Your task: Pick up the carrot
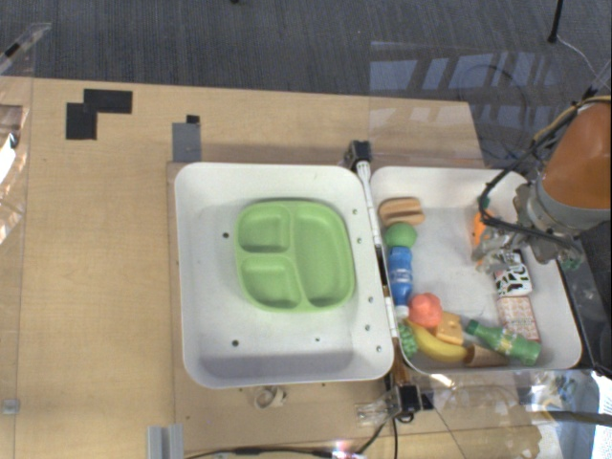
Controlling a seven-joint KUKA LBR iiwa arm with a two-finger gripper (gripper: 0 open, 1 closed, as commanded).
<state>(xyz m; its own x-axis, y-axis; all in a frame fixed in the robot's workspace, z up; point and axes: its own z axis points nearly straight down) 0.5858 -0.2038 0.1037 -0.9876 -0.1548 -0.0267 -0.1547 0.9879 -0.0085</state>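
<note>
Camera view: right bin [449, 194] holds carrot [477, 228]; left bin [206, 357] holds green tray [292, 254].

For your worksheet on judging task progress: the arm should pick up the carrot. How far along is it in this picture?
Done: the arm has reached into the right bin, and its gripper sits low beside the carrot, an orange sliver at its left edge. In hand: closing in on it; whether it is gripped cannot be told. Left: a secure grasp and the lift. The banana and green bottle lie apart.

Orange carrot [477, 228] lies in the right bin [449, 191], partly hidden.
</note>
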